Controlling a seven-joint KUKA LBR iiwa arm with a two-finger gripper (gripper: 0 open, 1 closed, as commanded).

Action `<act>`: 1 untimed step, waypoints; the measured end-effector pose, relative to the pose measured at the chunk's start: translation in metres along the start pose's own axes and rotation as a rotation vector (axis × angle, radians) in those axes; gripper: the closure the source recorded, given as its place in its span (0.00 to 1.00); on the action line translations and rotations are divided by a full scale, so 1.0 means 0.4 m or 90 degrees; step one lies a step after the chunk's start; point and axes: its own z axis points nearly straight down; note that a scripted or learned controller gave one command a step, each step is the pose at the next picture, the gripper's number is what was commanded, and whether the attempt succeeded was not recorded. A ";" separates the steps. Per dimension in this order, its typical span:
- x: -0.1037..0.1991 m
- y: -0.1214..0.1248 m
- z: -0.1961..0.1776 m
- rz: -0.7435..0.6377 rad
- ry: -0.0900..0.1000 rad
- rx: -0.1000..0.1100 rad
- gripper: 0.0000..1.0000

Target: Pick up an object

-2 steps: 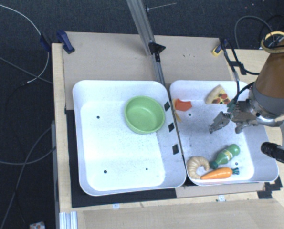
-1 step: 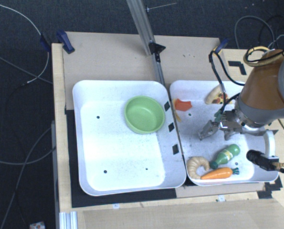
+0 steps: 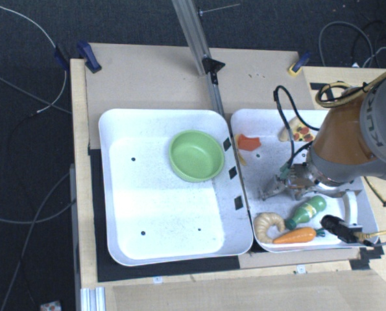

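Note:
My gripper point(image 3: 278, 188) hangs low over the middle of the right bin point(image 3: 263, 166), under the grey and orange arm that comes in from the right. Just below and right of it lies a green and white vegetable toy point(image 3: 307, 211). An orange carrot point(image 3: 295, 236) and a beige croissant-shaped piece point(image 3: 269, 224) rest along the bin's near wall. A small orange-red piece point(image 3: 248, 141) sits at the bin's far left. A yellow and red toy point(image 3: 299, 133) lies at the back, partly hidden by the arm. Nothing shows in the gripper's grasp.
The left bin point(image 3: 134, 199) bears a light green bowl point(image 3: 196, 155) near its far right corner. A slanted metal pole point(image 3: 196, 31) rises from behind the bins. A black cable point(image 3: 280, 105) loops above the right bin's back.

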 end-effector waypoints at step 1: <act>0.001 0.004 -0.039 0.001 0.000 -0.006 1.00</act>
